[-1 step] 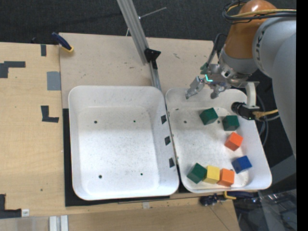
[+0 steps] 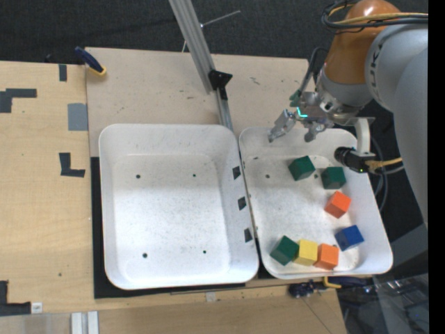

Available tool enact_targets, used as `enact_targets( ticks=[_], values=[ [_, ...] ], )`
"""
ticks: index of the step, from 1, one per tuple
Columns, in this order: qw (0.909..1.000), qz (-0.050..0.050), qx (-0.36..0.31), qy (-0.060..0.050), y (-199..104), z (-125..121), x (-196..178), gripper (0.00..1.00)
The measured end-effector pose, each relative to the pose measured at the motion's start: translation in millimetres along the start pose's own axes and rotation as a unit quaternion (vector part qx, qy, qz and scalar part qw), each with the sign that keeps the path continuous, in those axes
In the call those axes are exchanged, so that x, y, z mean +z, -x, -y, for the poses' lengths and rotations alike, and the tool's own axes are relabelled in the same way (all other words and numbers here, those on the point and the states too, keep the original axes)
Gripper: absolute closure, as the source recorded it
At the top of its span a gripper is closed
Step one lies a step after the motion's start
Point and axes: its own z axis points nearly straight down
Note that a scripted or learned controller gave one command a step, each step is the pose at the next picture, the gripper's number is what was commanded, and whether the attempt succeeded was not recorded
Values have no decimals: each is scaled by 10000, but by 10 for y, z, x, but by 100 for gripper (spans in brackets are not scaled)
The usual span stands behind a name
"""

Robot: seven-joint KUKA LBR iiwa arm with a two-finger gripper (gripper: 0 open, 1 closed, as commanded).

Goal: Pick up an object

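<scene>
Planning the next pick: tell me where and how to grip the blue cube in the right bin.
Come straight down on the blue cube and close the jaws on two opposite flat sides, turned to match its skew. It lies apart from the orange cube above it; avoid the side facing the bin wall.

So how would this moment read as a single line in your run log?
end effector: open, above right bin far edge | held: nothing | nearest: green block

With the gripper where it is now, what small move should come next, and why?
Probably a short shift toward the near side and down onto the dark green block. The gripper hangs open over the right bin's far edge holding nothing, and that block is the closest one, with free space around it.
</scene>
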Motion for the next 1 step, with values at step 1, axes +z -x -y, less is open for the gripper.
enact_targets(
  ticks=[1],
  values=[
    [10000, 5, 1, -30, -81, 23, 618, 0]
  ],
)
